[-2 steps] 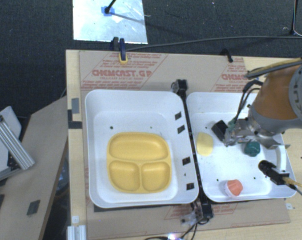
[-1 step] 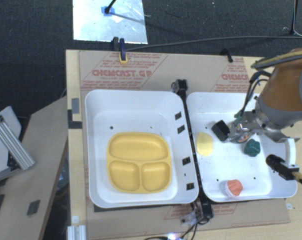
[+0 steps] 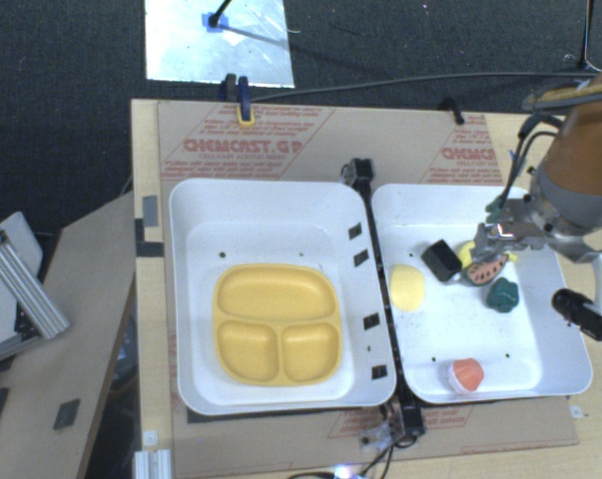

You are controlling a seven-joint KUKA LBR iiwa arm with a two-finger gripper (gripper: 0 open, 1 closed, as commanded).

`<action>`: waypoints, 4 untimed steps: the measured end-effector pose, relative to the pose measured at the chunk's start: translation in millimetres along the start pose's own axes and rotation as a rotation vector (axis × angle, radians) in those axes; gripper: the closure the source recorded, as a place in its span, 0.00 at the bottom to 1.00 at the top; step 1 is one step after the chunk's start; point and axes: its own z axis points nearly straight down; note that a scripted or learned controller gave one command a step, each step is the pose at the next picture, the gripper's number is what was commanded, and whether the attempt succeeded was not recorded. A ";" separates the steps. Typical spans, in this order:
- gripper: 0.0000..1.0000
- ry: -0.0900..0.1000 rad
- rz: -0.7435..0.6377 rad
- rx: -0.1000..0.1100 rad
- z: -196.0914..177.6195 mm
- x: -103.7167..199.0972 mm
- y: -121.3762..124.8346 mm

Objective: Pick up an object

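My gripper (image 3: 494, 238) hangs over the right bin (image 3: 540, 367), near its back right part, at the end of the grey arm with the orange band. Just below it lies a small brown and orange object (image 3: 487, 267), with a bit of yellow (image 3: 466, 255) beside it; whether they touch the gripper I cannot tell. A black block (image 3: 440, 259) lies to the left of these. A teal object (image 3: 502, 294) sits just in front of them. A pale yellow lump (image 3: 407, 287) rests by the bin's left wall. An orange and white object (image 3: 467, 374) lies near the front edge.
The left bin (image 3: 196, 218) holds a yellow divided plate (image 3: 277, 322). A black divider with clips (image 3: 372, 267) runs between the bins. A black part of the arm (image 3: 580, 312) juts over the right bin's right rim. Cardboard lies under both bins.
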 end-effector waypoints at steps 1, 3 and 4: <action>1.00 0.003 -0.004 0.004 -2.5 41.6 20.9; 1.00 0.001 -0.002 0.004 16.9 138.2 56.8; 1.00 0.003 -0.004 0.006 25.0 184.5 66.7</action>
